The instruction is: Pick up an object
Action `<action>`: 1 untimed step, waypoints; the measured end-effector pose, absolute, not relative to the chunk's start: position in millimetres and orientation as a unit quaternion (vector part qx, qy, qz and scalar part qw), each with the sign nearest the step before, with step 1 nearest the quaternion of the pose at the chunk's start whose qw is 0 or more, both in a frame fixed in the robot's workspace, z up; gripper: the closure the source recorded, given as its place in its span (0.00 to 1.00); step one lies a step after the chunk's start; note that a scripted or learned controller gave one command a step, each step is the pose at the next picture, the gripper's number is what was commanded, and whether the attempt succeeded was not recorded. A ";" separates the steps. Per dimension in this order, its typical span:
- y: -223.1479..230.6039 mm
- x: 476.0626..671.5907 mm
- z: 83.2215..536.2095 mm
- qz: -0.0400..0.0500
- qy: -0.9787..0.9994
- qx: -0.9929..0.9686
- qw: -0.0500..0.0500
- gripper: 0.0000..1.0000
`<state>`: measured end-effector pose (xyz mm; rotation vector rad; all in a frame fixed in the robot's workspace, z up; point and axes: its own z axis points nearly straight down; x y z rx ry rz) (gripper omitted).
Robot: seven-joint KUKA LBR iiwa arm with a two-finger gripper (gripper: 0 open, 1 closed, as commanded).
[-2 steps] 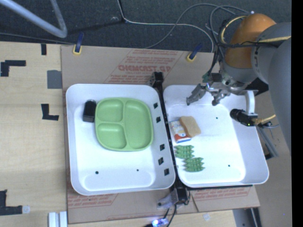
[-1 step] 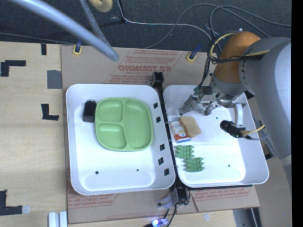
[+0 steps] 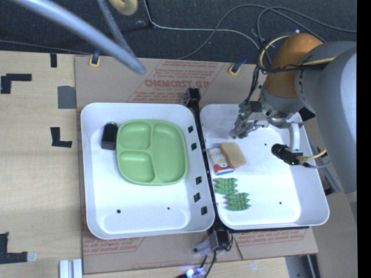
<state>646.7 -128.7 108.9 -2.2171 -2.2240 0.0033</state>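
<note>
on my feed the gripper [image 3: 239, 131] hung over the upper part of the right bin [image 3: 301, 196], just above and to the right of the tan block [image 3: 233, 153]; whether it was spread or pinched i could not tell, and nothing showed in it. the block lay against a small red-and-white packet [image 3: 218, 161] near the bin's left wall, with two green pea pods [image 3: 226, 185] and [image 3: 237, 201] below them (side by side, close). in the left bin [image 3: 95, 172] sat a green divided plate [image 3: 152, 152] with a black block [image 3: 109, 135] touching its left edge.
</note>
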 end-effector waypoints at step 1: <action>-132.3 641.0 154.7 -0.001 -0.707 -0.707 -0.001 1.00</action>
